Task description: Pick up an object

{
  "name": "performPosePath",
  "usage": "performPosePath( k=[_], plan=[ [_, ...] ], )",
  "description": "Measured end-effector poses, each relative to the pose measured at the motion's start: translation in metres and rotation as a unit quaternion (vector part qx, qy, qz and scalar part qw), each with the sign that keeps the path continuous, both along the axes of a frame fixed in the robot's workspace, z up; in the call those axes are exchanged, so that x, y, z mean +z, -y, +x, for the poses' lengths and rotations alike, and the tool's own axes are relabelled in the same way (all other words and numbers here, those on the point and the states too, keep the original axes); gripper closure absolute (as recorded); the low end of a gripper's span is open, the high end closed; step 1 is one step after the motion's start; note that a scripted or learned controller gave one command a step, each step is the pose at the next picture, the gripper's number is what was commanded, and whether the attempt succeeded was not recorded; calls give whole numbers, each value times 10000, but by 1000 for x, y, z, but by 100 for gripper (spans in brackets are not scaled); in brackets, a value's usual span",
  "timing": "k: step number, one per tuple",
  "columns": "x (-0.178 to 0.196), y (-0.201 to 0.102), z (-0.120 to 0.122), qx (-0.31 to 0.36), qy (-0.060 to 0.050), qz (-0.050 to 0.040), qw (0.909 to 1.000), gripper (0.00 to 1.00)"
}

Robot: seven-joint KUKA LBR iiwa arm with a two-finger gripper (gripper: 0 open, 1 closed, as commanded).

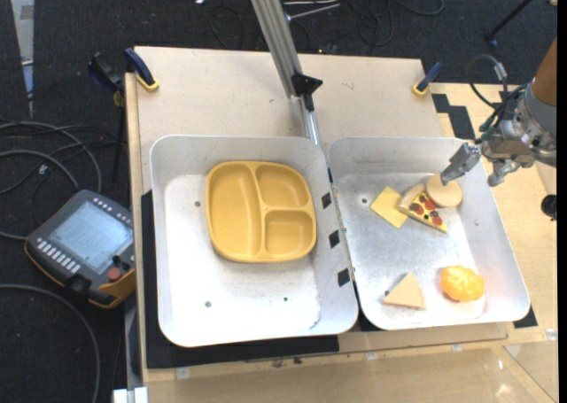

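White left bin (177, 242) holds a yellow divided plate (261, 212). Right bin (496, 242): cheese square (388, 206), pizza slice (425, 211), tan disc (446, 194), wedge (406, 293), orange (462, 284). Gripper (477, 166) hangs over the disc at the bin's far right, clamped on nothing; finger spacing unclear. Arm cut off at frame edge.

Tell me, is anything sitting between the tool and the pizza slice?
Yes. A round tan piece lies against the pizza slice on its upper right, directly under the tool.
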State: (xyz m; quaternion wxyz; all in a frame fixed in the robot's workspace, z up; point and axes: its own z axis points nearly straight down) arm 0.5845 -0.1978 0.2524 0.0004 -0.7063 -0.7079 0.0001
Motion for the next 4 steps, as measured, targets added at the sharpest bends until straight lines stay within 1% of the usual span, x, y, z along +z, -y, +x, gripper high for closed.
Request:
performPosePath(
  k=[1,2,3,4],
  plan=[
    [0,0,0,4,-3,-3,10000,0],
    [-52,8,-6,-16,-23,1,10000,0],
    [-112,1,-1,2,-20,4,10000,0],
    [-158,1,0,-10,8,-6,10000,0]
  ],
)
